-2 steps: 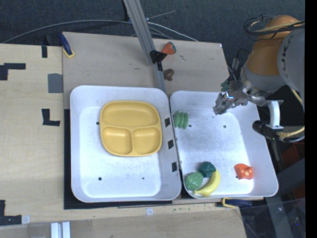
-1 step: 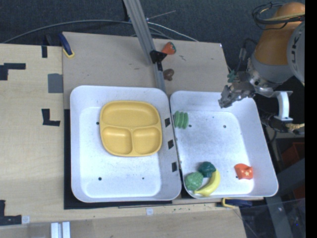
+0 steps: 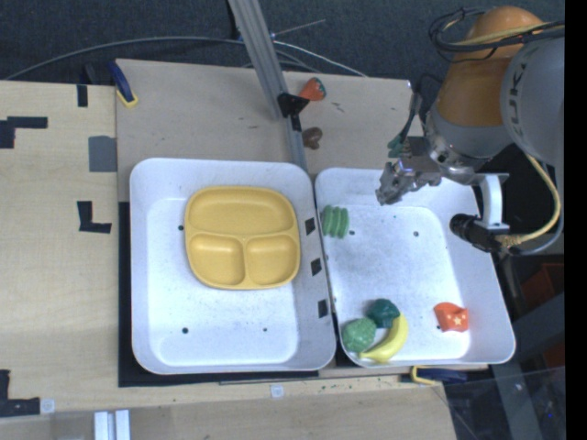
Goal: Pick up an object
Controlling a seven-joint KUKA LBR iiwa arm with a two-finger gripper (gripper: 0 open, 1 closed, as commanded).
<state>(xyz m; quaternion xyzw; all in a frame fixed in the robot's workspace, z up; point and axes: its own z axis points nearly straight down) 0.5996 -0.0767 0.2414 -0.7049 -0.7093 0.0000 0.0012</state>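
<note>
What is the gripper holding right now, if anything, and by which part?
Nothing seen held: the gripper hangs over the right bin's far edge, apart from the toys.

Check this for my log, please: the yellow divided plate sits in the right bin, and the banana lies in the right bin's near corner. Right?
Not quite. The camera view shows the yellow divided plate in the left bin, not the right. The banana does lie in the right bin, near its front edge.

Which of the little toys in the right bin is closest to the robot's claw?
The ridged light-green toy by the bin's left wall, alone; the gripper hangs just right of it.
</note>
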